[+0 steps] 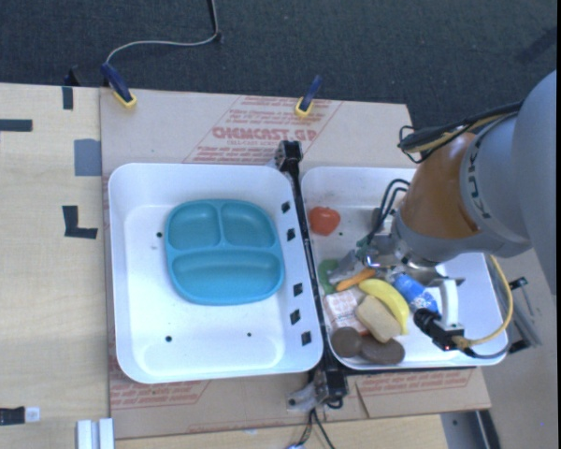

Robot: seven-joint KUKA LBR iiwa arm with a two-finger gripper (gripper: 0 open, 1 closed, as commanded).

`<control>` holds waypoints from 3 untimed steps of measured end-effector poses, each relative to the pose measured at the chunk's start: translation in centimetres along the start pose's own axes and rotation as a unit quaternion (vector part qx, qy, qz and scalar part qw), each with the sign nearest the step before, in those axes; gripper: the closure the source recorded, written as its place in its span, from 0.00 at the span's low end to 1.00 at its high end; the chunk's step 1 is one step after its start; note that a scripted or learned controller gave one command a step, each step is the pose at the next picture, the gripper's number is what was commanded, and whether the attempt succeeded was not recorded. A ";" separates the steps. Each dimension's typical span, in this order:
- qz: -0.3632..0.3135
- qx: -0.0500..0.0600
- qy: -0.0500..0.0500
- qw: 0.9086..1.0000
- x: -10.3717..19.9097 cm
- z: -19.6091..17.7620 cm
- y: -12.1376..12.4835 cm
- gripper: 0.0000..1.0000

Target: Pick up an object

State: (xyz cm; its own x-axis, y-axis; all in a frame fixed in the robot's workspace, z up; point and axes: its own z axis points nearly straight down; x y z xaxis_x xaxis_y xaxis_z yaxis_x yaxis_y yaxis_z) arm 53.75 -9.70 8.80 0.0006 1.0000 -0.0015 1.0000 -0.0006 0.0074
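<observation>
The right bin holds a pile of toy food: a red tomato, a yellow banana, a tan bread piece, two brown round pieces, an orange carrot, a green piece and a blue-and-white item. My gripper hangs low over the pile, just above the carrot and banana, with the grey arm and orange band behind it to the right. Its fingertips are hidden among the objects.
The left bin carries a blue divided plate. A black divider runs between the bins. Cardboard lies under both, with yellow clamps at its far edge.
</observation>
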 end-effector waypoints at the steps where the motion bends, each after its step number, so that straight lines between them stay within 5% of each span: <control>1: 0.000 -0.001 0.000 1.000 0.0 -1.0 0.1 1.00; 2: -0.001 0.004 0.001 1.000 6.3 -9.6 0.1 1.00; 3: -0.001 0.004 0.001 1.000 6.3 -9.6 0.1 0.00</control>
State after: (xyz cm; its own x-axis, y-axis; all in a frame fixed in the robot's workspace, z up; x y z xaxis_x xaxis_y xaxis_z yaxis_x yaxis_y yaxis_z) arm 53.76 -3.37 18.40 -0.0015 1.0000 0.0004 1.0000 0.0015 -0.0011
